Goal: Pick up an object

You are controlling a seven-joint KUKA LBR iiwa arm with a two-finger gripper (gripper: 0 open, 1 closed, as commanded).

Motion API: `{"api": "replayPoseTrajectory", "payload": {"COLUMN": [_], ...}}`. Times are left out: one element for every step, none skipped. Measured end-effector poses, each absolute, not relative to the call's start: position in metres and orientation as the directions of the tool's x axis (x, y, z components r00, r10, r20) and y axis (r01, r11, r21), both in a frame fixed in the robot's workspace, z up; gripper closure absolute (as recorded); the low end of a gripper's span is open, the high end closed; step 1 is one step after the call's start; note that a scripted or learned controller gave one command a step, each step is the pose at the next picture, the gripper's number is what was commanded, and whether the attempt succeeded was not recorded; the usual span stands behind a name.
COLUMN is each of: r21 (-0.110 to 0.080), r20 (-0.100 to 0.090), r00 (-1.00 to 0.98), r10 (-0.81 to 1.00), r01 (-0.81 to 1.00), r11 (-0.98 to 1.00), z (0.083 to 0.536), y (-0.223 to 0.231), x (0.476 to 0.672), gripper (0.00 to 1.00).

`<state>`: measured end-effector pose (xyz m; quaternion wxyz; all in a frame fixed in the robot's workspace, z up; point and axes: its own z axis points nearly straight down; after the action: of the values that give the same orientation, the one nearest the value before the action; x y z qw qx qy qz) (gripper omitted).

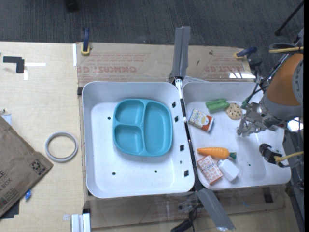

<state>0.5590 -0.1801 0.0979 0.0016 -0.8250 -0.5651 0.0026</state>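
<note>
**My gripper hangs over the right-hand bin, nothing yet between its fingers**

My gripper (247,126) hovers low at the right side of the right bin (256,175), its fingers pointing down and set narrowly apart so far as I can judge, with nothing between them; the nearest candidates are the round speckled cookie (234,111) just to its left and the green piece (217,104) beyond that; the carrot (214,152) lies well below, toward the bin's middle. To do this step well, I reckon I should pick one isolated item, centre the jaws squarely over it and spread them before descending; the cookie looks flat and may slip, so the carrot, gripped across its narrow width, seems the safer choice. Clutter is the hazard; a small white-and-red carton (201,120) sits near the divider, while a red-patterned packet (209,170) and a white block (229,170) touch each other just under the carrot. The left bin (96,144) holds a blue divided plate (143,127); a tape roll (61,145) rests on the bench.
</note>
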Motion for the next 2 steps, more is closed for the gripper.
{"api": "replayPoseTrajectory", "payload": {"r21": [-0.006,-0.004], "r20": [-0.002,0.005], "r00": [0.361,0.374], "r10": [0.932,0.927], "r01": [0.932,0.927], "r11": [-0.361,-0.374], "z": [0.098,0.091], "y": [-0.18,-0.201], "x": [0.559,0.647], "gripper": [0.0,0.0]}}
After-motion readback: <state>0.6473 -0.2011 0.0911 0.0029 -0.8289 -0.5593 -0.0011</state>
